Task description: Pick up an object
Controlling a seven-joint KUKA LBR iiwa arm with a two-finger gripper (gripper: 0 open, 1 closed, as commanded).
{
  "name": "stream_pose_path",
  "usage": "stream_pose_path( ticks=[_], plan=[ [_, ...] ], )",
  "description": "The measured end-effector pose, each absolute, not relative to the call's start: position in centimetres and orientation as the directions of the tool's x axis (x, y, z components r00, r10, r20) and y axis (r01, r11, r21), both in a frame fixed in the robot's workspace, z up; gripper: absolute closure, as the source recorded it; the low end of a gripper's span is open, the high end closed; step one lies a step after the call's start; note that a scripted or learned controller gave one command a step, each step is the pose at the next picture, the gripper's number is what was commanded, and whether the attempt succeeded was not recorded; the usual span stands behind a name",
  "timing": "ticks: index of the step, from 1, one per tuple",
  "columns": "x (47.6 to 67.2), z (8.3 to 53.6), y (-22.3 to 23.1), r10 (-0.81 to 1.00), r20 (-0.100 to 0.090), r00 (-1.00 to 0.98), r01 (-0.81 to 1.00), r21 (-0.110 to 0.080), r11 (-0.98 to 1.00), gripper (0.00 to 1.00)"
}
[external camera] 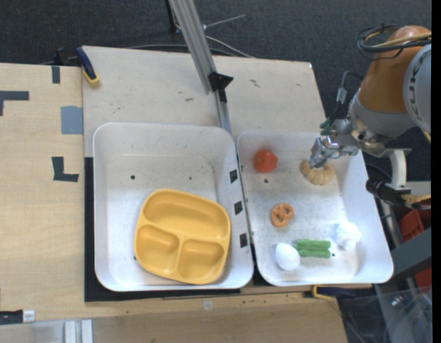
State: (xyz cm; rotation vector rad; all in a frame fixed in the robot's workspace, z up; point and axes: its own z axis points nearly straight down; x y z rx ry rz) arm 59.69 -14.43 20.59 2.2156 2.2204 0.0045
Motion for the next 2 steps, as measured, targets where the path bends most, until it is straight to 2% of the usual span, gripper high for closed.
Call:
stream_pose_path(
  ticks=[1,2],
  plan=[
    [59.8,22.9,-14.4,1.000,0.000,-0.002,1.000,0.002,0.002,1.00],
    [59.3,23.6,-9.7,1.000,0.002,-0.006,1.000,-0.001,0.006,1.00]
  ],
)
